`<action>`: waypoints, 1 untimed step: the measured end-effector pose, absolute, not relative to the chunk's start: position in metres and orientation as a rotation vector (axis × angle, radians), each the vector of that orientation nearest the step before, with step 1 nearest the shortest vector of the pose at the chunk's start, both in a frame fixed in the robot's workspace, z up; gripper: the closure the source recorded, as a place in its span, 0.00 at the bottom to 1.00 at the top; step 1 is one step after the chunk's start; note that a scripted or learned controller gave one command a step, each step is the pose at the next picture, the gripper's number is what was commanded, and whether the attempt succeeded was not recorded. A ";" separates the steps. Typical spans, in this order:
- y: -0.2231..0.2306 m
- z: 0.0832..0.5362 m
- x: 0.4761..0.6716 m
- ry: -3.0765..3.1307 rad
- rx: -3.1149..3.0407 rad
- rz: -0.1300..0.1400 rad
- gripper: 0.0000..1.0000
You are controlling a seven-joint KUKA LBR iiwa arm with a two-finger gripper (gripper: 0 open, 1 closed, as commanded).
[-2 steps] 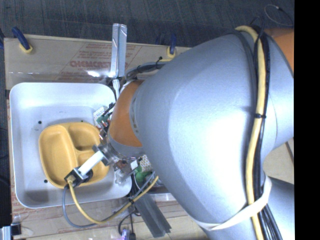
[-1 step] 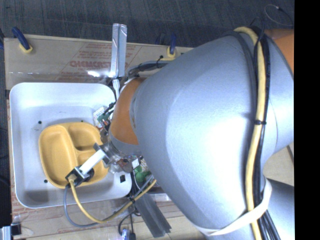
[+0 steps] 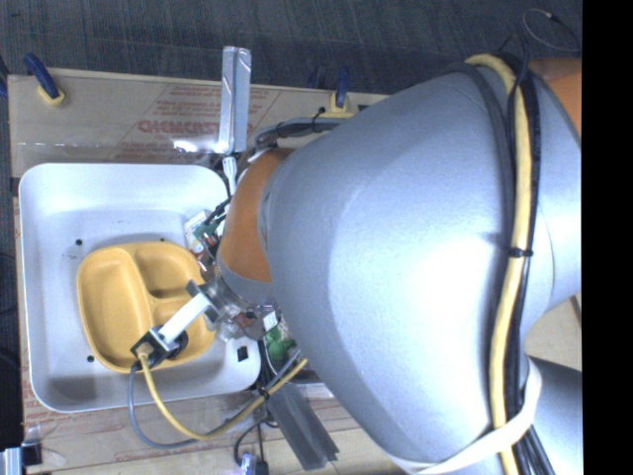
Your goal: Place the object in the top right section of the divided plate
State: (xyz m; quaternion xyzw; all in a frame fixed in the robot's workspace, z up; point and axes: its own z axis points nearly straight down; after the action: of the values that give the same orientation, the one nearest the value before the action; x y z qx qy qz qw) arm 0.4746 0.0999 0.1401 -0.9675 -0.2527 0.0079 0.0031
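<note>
A yellow divided plate [image 3: 117, 300] is lying inside a shallow white bin [image 3: 59, 188], sitting towards the bin's middle with white floor showing all around it. The plate is showing one large section and a smaller section beside it, on the side nearer the arm. Both are showing only bare yellow; nothing is resting in them.

A huge grey robot arm [image 3: 415, 265] is reaching in from beyond the plate's far side and is bending down steeply, so its bulk is covering everything past the plate on that side. Its orange band [image 3: 242, 236] is hanging just above the plate's nearest rim. The gripper [image 3: 235, 317] is sitting low, right at the plate's edge, probably because the arm is working over the sections closest to it, where the target compartment lies.

Whether the gripper is spread or pressed together cannot be told, as the wrist is hiding its tip. Where the object is cannot be told either; it may be lying beneath the wrist at the plate's edge, but this is only a guess.

Behind the plate, beyond the bin's rim, a brown board with red printing [image 3: 183, 122] is lying flat, seemingly serving as the bin's base, and a blue clamp [image 3: 45, 77] is gripping its corner to keep it from sliding.
</note>
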 end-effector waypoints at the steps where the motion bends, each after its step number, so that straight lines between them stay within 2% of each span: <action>1: 0.103 0.159 0.476 -0.855 -3.022 0.003 1.00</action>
State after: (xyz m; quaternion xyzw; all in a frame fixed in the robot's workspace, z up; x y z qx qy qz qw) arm 0.4760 0.1032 0.1592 -0.9622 -0.2722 0.0009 0.0005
